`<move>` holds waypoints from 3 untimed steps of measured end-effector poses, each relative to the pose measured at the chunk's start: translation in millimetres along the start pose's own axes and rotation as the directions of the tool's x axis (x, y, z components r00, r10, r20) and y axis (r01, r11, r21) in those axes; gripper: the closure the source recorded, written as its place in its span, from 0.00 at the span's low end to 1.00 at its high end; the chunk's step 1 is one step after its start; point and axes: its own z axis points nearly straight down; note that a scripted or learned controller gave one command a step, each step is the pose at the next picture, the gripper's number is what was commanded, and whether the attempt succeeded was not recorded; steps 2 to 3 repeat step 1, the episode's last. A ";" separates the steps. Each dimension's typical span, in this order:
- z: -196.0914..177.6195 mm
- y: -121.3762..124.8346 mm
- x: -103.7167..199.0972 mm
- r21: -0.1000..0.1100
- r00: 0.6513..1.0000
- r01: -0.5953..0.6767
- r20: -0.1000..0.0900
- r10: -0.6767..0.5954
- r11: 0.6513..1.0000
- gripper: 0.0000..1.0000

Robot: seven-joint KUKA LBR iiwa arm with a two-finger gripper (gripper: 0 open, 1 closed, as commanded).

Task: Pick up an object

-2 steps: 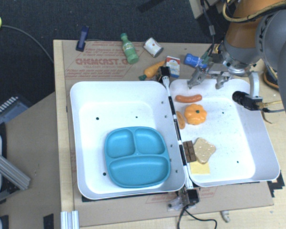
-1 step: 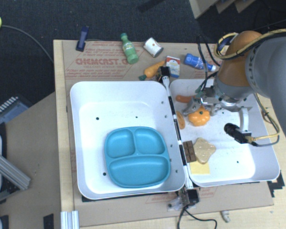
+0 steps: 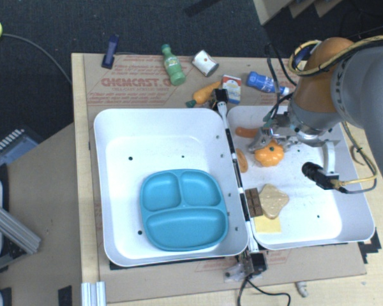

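Two shallow white bins were seen side by side on the bench, and the pincer [image 3: 276,135] was found over the right bin [image 3: 345,225], at its far part.

Nearest the camera, well to the near side of the pincer, a yellow slice [image 3: 267,225] was laid flat on the bin floor. A tan lumpy piece [image 3: 274,199] was set touching its far edge, and a brown bar [image 3: 253,203] was placed just beside both, against the wall between the bins. Off to the near left of the pincer, in the left bin [image 3: 115,171], a blue divided plate [image 3: 183,208] was seen.

Closer in, a small orange piece [image 3: 242,162] was seen left of the pincer and slightly nearer the camera. The orange round object [image 3: 269,155] was located directly at the pincer's near side, resting on the floor of the right bin. It was seen to be squat and rounded like a small pumpkin, bright orange, with a paler glossy patch on its top. Whether it was touched by the pincer could not be told, and whether the pincer was open or closed could not be told either.

Just left of the pincer, a reddish sausage [image 3: 246,132] was laid on the floor.

Beyond the bins, past the pincer, a blue bottle [image 3: 262,81], a small carton [image 3: 231,88] and a green bottle [image 3: 173,65] were scattered on the board.
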 end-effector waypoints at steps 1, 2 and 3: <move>-91.3 -46.2 49.5 -0.001 1.000 0.002 -0.001 -0.002 1.000 1.00; -91.3 -46.2 49.5 -0.001 1.000 0.002 -0.001 -0.002 1.000 1.00; -91.3 -46.2 49.5 -0.001 1.000 0.002 -0.001 -0.002 1.000 1.00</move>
